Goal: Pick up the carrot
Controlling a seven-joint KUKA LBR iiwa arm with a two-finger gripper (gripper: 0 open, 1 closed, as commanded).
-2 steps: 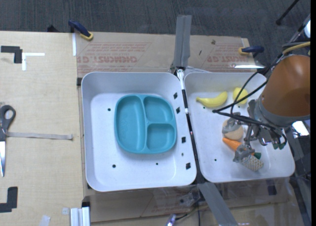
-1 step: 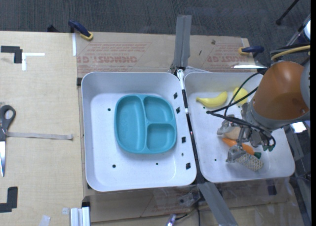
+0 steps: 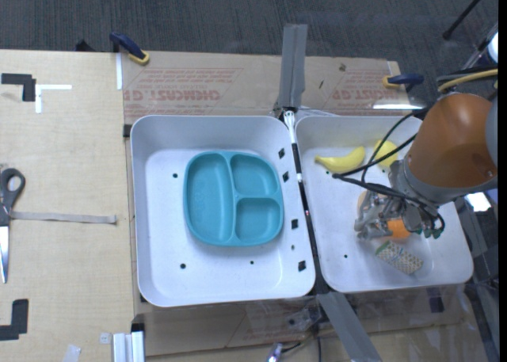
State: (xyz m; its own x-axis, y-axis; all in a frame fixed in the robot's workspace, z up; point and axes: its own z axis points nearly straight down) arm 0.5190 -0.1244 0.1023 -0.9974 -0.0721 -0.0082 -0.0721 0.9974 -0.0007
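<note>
1. In the right bin (image 3: 333,273), seen in the camera view, the carrot (image 3: 397,229) is found as a small orange piece near the front right, just beside the gripper (image 3: 379,222).
2. The carrot is judged light, stiff and smooth, so a grip across its middle is advised; some slipping may be expected.
3. A banana (image 3: 342,160) lies well apart toward the back, and a speckled object (image 3: 400,258) just in front of the carrot.
4. The arm (image 3: 451,142) is reached in from the right, wrist pointed down over the carrot.
5. Whether the gripper is spread or pressed together cannot be told.
6. A teal divided plate (image 3: 234,198) is seen in the left bin (image 3: 150,218).
</note>
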